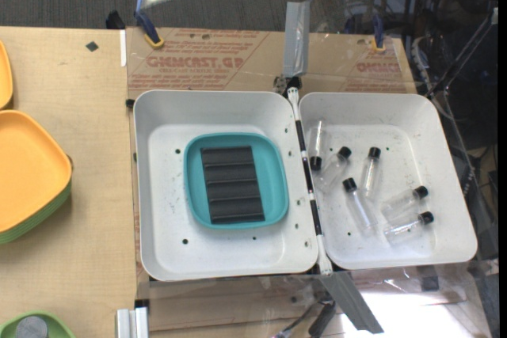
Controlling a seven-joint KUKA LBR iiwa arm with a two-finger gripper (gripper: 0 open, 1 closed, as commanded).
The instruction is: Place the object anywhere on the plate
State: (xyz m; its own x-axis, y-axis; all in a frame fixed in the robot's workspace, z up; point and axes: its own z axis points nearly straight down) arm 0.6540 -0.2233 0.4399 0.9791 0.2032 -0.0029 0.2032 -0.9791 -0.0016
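The left bin (150, 170) holds one thing, a teal plate (273, 190) with rounded corners, sitting flat near the middle of the bin floor and clear of all four walls. A dark ribbed slab (231, 184) covers most of the plate's well. It runs lengthwise from the far rim to the near one, with teal showing all round it. I cannot tell whether it is loose or part of the plate.

The right bin (444, 170) touches the left bin along their shared rim and holds six clear vials (360, 206) with black caps, all lying on their sides on the bin floor.
- One lies just beside the shared rim, its cap toward the near side.
- Two lie near the middle of the bin, a short one and a longer one whose cap points to the far wall.
- One lies below those, slanting toward the near wall with its cap at the upper end.
- Two lie close together near the right wall, roughly parallel, their caps to the right.

The vials are all apart from the plate, with the two rims between them.

A printed cardboard sheet (198, 55) lies behind the bins, held at its far left corner by a clamp (147, 29). A grey strip (295, 43) stands above the seam between the bins.

On the wooden bench (87, 265), well to the left of the bins, a stack of yellow dishes (28, 166) runs past the edge of the view. A green round thing (28, 326) sits at the near left corner.
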